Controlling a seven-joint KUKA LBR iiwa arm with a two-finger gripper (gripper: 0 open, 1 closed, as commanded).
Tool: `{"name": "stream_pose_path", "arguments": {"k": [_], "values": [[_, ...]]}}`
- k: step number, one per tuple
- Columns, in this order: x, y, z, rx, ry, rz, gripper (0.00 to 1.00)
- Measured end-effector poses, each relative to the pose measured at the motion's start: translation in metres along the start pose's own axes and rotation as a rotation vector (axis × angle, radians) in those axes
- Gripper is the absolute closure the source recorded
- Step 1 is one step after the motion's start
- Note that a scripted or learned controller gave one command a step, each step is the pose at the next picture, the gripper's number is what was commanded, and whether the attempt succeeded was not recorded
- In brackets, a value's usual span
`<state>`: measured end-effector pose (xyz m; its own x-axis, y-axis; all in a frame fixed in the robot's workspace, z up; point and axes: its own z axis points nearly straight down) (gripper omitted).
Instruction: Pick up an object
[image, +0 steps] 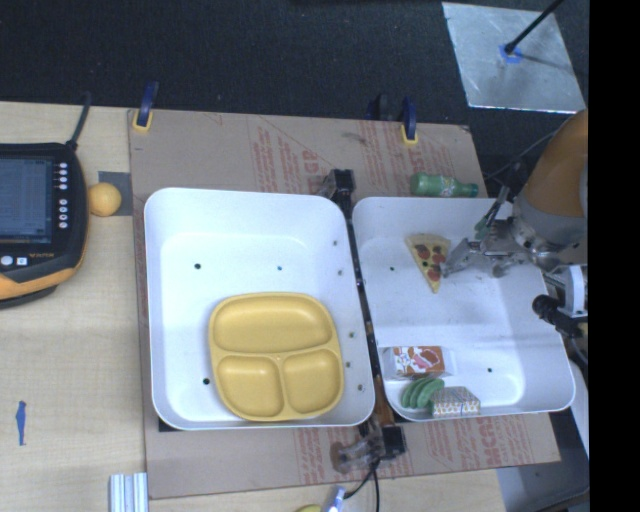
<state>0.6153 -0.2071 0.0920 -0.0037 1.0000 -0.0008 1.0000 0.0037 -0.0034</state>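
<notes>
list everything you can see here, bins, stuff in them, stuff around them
left bin: 1, white, left half of bench
right bin: 1, white, beside the left bin
divided plate: 1, yellow, three compartments, in left bin
pizza slice: 1, tan with red spots, upper part of right bin
small packet: 1, red and white, near front of right bin
green toy: 1, green, front edge of right bin
grey block: 1, grey, beside green toy
bottle: 1, green, lying behind right bin
ball: 1, orange-yellow, left of left bin
pendant: 1, black and orange, far left
tool: 1, grey, just right of pizza slice
</notes>
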Motion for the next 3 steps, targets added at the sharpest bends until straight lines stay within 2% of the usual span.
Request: {"name": "stream_pose_path", "arguments": {"k": [1,2,3], "values": [[0.075,0.037,-0.036,-0.001,0.0,-0.002,0.0],[0.073,0.029,0.0,0.001,0.0,-0.001,0.0],[0.072,0.029,-0.012,0.003,0.0,-0.001,1.0]]}}
